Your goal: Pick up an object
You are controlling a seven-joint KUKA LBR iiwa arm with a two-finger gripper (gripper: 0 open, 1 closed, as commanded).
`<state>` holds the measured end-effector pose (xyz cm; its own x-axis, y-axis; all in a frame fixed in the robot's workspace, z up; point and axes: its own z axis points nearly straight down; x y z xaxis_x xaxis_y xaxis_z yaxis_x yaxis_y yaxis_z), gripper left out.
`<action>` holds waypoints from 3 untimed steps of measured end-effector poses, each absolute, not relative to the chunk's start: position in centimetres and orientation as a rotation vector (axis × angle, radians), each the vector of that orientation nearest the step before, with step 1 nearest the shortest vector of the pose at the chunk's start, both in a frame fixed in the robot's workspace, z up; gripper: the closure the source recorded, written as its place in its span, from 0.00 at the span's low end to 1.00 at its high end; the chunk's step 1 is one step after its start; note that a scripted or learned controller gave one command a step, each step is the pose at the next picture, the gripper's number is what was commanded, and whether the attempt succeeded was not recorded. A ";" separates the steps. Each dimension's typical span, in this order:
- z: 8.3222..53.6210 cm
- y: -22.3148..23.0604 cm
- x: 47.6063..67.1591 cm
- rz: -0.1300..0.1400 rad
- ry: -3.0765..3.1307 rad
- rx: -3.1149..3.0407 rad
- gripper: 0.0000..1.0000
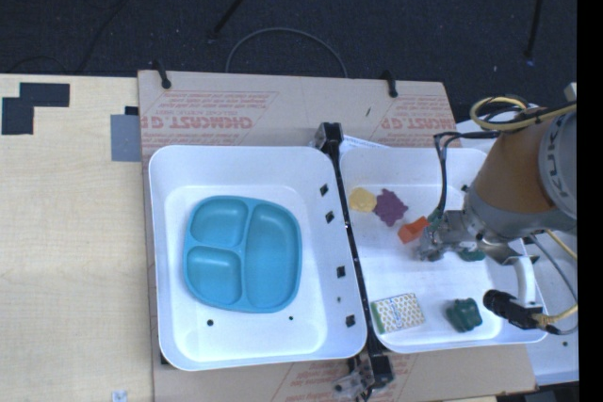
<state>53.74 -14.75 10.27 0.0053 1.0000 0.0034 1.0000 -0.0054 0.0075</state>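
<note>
A: Orange block (412,229)?
B: Small, in right bin (415,344) middle, touching gripper (435,240); grip state: can't tell.
A: Rest?
B: Yellow (362,199), purple (390,206), green (463,314) bits there; blue tray (243,253) in left bin (179,174).

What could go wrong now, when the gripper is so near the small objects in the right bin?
The gripper sits low beside the orange piece, which lies close to the purple piece and the yellow piece. A slightly misplaced approach might push the orange piece into its neighbours instead of gripping it. The cables hanging close by could perhaps snag.
</note>
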 end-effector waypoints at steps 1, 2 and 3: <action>14.6 -15.3 53.5 0.000 2.216 2.226 1.00; 20.8 -15.8 53.4 0.002 2.220 2.219 1.00; 26.1 -15.9 53.5 0.003 2.220 2.218 1.00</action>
<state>53.49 -15.92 26.15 -0.0009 1.0000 -0.0010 1.0000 0.0009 0.0035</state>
